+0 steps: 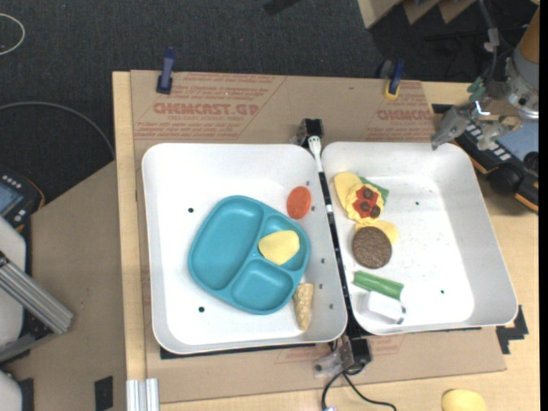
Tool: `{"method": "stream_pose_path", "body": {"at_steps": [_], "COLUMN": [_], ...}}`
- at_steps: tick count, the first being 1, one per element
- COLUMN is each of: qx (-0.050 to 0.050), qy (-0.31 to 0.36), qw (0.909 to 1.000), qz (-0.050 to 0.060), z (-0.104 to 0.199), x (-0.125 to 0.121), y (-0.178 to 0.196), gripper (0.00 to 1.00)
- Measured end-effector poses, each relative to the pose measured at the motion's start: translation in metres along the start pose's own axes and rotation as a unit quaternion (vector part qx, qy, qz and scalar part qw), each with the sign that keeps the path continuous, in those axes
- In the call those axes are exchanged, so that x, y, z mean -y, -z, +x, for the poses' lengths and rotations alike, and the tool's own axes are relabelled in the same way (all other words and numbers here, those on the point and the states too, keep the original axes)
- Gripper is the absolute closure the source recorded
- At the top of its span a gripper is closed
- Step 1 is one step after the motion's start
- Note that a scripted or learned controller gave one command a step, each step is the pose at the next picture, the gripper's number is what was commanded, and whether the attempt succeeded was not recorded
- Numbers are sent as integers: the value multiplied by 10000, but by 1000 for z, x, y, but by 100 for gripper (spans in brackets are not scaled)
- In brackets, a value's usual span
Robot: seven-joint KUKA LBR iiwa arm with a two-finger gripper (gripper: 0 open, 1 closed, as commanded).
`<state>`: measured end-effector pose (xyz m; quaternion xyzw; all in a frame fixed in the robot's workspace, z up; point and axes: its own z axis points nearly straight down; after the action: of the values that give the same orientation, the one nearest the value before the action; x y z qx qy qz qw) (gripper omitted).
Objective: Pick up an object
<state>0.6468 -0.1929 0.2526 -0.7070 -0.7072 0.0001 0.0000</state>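
The right bin (462, 229) holds a yellow pizza slice with red dots (360, 197), a brown round patty (372, 246) lying on a yellow piece, a green stick (378, 284) and a white block (382, 307), all along its left side. My gripper (451, 127) hangs at the upper right, just beyond the right bin's far corner and well apart from every object. Nothing shows in it.
In the left bin (171, 195) a teal divided plate (231, 255) carries a yellow piece (279, 246). A red-orange piece (299, 201) and a beige bread piece (303, 305) lie beside the plate. Two blue clamps (165, 71) hold the cardboard at the back.
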Motion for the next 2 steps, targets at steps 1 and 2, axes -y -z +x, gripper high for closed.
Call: {"method": "stream_pose_path", "body": {"at_steps": [1,2], "qx": [3,-4], "qy": [27,46], "qw": [10000,10000], "qz": [-44,-52], "z": [64,158], "x": [52,53], "y": [138,210], "gripper": [0,0]}}
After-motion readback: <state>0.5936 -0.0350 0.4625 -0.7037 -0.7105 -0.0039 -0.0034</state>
